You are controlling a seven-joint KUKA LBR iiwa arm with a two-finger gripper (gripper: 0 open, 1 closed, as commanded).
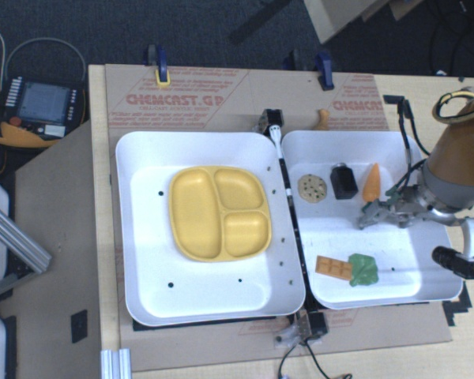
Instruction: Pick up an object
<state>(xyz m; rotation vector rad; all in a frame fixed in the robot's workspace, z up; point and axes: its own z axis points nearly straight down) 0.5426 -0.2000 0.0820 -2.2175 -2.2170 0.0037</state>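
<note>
Bins side by side on the bench, and we start at the left bin [142,212]: a yellow divided plate [220,212] sits in the middle of it, well away from any action. Crossing the seam into the right bin [395,294], a round cookie [311,187] lies near the inner wall, a small black block [344,181] just beside it, then an orange carrot [370,181] leaning upright-ish. Lower down, a brown cracker [332,268] touches a green broccoli piece [363,269]. And now the gripper [379,212], hanging just below the carrot, nothing visible between its fingers — whether they are spread or closed, I cannot tell from this angle. Looks like the approach step. Next move calls for settling over one piece, likely the carrot, and descending squarely.
</note>
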